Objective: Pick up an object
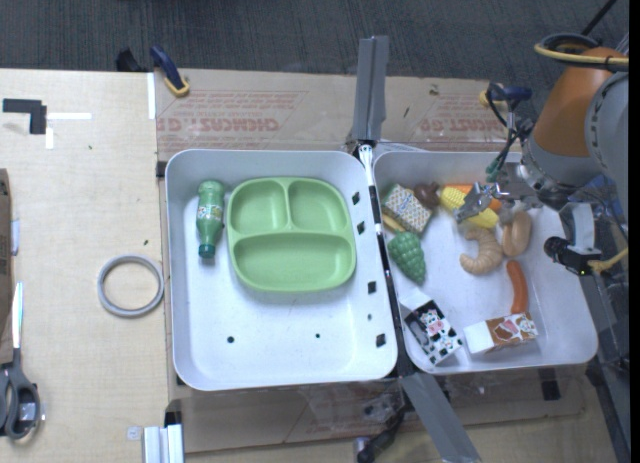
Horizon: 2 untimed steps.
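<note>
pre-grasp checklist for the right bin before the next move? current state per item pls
1. Gripper over the right bin: ok, near its back edge.
2. Target beneath: ok, yellow corn directly under it.
3. Object held: cannot tell, view too cluttered.
4. Crowding: not ok, croissant and bread roll sit close by.
5. Left bin undisturbed: ok, green tray and green bottle lie inside.

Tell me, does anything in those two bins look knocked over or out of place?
The green bottle lies on its side beside the green tray in the left bin. The toy food in the right bin is jumbled, but nothing looks spilled or broken.
</note>
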Available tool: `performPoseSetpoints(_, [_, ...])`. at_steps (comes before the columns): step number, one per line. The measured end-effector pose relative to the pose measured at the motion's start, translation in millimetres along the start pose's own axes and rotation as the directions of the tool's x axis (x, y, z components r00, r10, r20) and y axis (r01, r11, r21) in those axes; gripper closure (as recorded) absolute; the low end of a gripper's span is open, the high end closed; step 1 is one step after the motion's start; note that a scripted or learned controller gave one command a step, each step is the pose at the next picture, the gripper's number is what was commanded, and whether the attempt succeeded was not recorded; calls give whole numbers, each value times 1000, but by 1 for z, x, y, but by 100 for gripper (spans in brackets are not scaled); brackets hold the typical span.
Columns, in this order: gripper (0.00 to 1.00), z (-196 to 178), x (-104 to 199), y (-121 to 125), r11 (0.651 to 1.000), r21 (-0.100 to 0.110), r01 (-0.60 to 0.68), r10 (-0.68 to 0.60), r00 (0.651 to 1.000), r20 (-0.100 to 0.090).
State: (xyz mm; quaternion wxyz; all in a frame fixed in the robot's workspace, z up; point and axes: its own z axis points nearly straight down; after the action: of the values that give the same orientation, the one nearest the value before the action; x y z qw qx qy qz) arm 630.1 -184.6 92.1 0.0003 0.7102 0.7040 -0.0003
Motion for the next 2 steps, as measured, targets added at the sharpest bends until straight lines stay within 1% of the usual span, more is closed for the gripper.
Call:
performPoseSetpoints(1, [100, -10, 0, 0, 1000, -1, 4, -4, 1000, 1])
performPoseSetpoints(2, [0, -9, 1, 0, 1000, 1, 4, -4, 1000, 1])
